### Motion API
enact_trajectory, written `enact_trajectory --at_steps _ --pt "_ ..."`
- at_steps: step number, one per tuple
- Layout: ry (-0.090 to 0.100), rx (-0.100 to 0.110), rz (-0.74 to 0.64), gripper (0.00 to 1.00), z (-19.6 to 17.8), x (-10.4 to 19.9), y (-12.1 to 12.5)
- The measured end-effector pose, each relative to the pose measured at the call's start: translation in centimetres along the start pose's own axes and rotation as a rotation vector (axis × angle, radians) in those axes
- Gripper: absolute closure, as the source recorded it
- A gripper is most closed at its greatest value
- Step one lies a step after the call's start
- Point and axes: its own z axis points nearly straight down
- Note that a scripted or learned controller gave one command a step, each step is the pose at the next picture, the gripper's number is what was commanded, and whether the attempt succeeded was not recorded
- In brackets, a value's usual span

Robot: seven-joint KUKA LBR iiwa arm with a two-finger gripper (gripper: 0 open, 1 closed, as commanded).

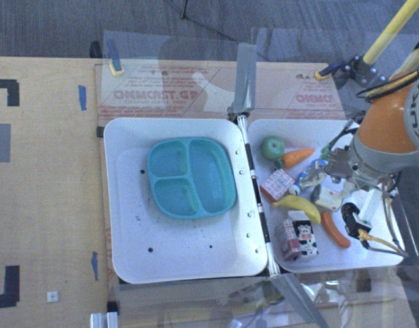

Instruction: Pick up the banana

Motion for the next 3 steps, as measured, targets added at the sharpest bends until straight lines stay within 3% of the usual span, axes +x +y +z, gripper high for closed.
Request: enact_trajectory --at_steps 1,2,3 --pt "-0.007 -0.038 -0.195 0.00 1.8 2.4 -0.3" --pt "0.002 0.011 -0.412 0.00 4.3 1.9 0.7" --pt "0.002 0.002 -0.234 0.00 4.4 -1.1 -5.3"
